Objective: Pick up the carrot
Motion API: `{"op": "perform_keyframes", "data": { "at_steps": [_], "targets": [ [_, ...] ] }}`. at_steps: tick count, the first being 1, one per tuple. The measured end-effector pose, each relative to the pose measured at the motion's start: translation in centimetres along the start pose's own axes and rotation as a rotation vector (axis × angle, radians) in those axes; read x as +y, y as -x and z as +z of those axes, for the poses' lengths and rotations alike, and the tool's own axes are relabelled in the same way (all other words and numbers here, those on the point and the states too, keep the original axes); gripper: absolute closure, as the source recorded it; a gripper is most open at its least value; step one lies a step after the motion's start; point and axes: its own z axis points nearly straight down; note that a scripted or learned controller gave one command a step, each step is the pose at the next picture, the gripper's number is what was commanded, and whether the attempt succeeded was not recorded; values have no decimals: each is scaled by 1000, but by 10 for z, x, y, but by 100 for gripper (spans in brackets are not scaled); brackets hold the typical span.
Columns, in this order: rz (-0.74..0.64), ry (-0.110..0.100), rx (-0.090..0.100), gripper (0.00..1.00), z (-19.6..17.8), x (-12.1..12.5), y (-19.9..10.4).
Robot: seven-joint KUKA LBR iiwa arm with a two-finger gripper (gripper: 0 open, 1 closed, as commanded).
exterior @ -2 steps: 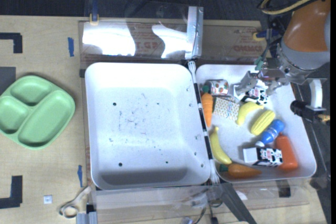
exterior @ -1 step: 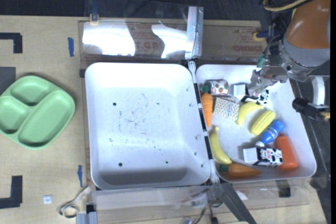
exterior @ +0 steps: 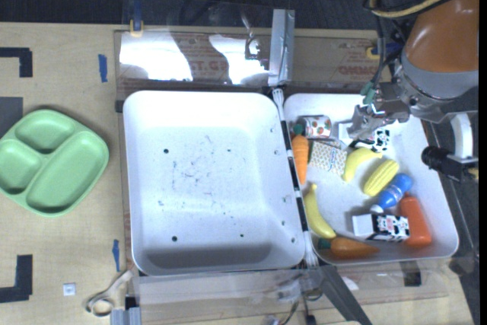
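While the end effector (exterior: 370, 120) is hovering over the right bin (exterior: 441, 240), right of centre frame, its grip state impossible to tell, the carrot (exterior: 300, 157) is lying against that bin's left wall.

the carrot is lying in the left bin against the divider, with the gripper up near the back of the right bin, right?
Not quite: the camera view shows the carrot in the right bin, against the divider. The gripper is indeed near the back of that bin.
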Motion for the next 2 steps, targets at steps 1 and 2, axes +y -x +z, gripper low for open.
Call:
{"op": "perform_keyframes", "data": {
  "at_steps": [1, 2],
  "targets": [
    [45, -2, 0, 100, 35, -4, -2],
    [441, 0, -2, 100, -58, -17, 8]
  ]
}}
